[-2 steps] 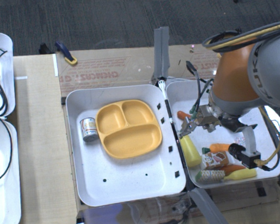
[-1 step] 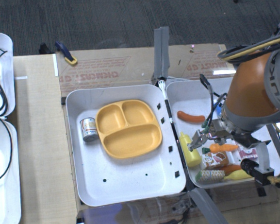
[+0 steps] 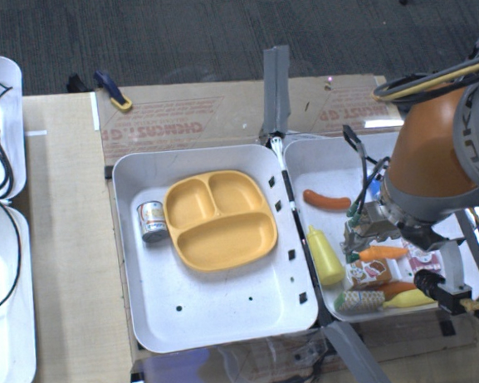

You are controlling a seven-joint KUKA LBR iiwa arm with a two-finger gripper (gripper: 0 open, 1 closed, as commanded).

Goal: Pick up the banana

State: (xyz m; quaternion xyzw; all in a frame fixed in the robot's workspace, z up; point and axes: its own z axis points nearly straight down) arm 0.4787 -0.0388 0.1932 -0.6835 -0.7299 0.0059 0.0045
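Gripper (image 3: pixel 367 235) low in the right bin (image 3: pixel 327 149), down among a crowded heap of toy food, just above a carrot (image 3: pixel 384 251). Open or shut: cannot tell, with the grey and orange wrist covering most of the tool. Nothing seen clamped in it.

Banana (image 3: pixel 409 298) lying flat along the near wall of the right bin, yellow, smooth, slightly curved, next to a speckled green-and-white piece (image 3: pixel 359 301). Apart from the gripper, with the carrot and an orange-printed packet (image 3: pixel 368 274) in between.

Also in that bin: a yellow squeeze bottle (image 3: pixel 324 254) on its side near the divider, glossy plastic; a red-orange sausage (image 3: pixel 327 200) toward the far end.

Left bin (image 3: pixel 137 262): a yellow three-compartment plate (image 3: pixel 221 219), matte plastic with rounded corners, and a small metal can (image 3: pixel 151 221) touching its left edge, label unreadable.

Beyond the bins, flattened cardboard (image 3: pixel 208 118) with mirrored red lettering, too faint to read surely. Blue-and-yellow clamp (image 3: pixel 111 91) on its far edge.
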